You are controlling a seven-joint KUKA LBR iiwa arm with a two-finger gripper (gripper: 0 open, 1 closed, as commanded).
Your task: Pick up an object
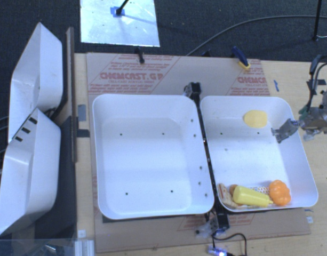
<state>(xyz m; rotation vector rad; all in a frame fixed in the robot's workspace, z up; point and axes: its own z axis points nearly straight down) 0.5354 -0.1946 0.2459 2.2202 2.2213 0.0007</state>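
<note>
pincer (285, 130) over right bin (299, 159) right rim, openness cannot be told, no object seen in it | yellow disc (255, 118) at bin's far side | yellow cone (250, 197), orange ball (280, 192) along near wall | left bin (147, 153) beside

Smooth, glossy white plastic for both bins (152, 103); matt brown protective paper, red-printed, over the base sheet (168, 73); dull brushed metal plate (120, 31) on dark, rough-textured carpet (216, 4).
</note>
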